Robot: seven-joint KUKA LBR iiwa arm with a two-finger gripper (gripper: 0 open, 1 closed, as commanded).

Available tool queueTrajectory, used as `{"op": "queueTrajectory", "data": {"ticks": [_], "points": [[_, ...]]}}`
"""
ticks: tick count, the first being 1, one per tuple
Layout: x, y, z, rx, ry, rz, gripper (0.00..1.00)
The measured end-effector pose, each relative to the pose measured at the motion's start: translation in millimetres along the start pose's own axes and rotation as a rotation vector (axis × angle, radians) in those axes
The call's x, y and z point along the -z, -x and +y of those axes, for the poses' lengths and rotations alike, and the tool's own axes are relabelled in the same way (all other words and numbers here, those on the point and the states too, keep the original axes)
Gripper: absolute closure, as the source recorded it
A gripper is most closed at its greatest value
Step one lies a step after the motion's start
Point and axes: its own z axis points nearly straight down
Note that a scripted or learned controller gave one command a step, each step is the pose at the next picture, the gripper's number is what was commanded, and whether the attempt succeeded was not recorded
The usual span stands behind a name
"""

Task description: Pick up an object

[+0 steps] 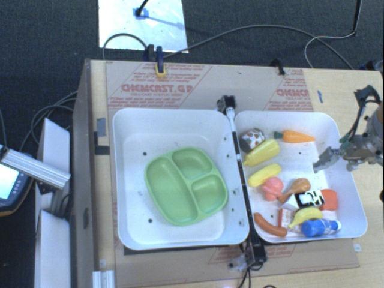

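Hovering claw (324, 159) over right bin (345, 131), near carrot (297, 137); finger state unclear.

Robotics lab bench.
A lab was indicated by two white bins (180, 122) clamped to a protective-film-covered bench (198, 83), loose cables (252, 32), and dark carpet (48, 41).

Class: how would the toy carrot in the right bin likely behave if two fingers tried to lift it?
The carrot looks like smooth moulded plastic, so probably stiff, light and rather slippery. Its rounded, tapering body may roll or squirt out if pinched off-centre.
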Motion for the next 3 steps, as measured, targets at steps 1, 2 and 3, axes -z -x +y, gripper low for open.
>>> {"op": "queueTrajectory", "data": {"ticks": [1, 2, 3], "points": [[-91.4, -4.3, 23.1, -0.001, -0.002, 0.001, 0.00], [-156.8, -18.0, 11.5, -0.002, 0.000, 0.000, 0.00], [-146.0, -18.6, 13.3, -0.001, 0.005, 0.001, 1.00]]}}
